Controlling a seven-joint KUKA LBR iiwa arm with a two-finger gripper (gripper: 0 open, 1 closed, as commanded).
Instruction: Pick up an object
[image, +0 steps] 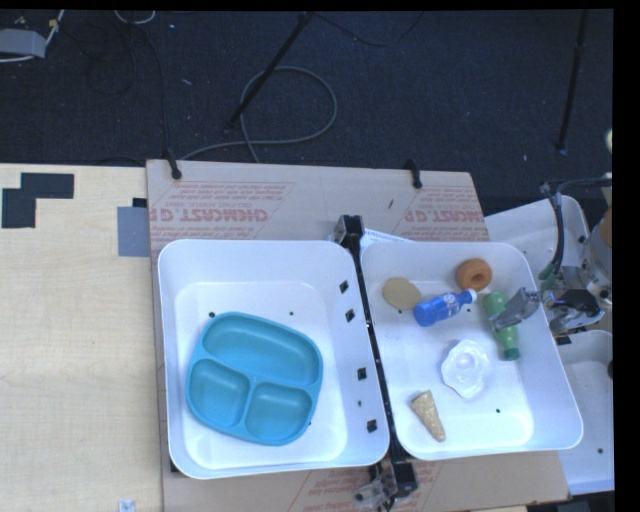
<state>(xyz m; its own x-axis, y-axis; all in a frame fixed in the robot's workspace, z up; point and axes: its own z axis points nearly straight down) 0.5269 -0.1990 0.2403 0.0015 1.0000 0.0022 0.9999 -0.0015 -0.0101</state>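
The pincer (520, 308) sits low at the right bin's (545, 425) right edge, over the green bottle (503, 322); whether it is spread or pinching cannot be told. Risk: the blue bottle (442, 307) and orange ring (474, 274) lie near, and the round bottle could roll free.

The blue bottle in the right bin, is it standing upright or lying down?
Lying down. The blue bottle rests on its side on the floor of the right bin, its white cap pointing toward the orange ring.
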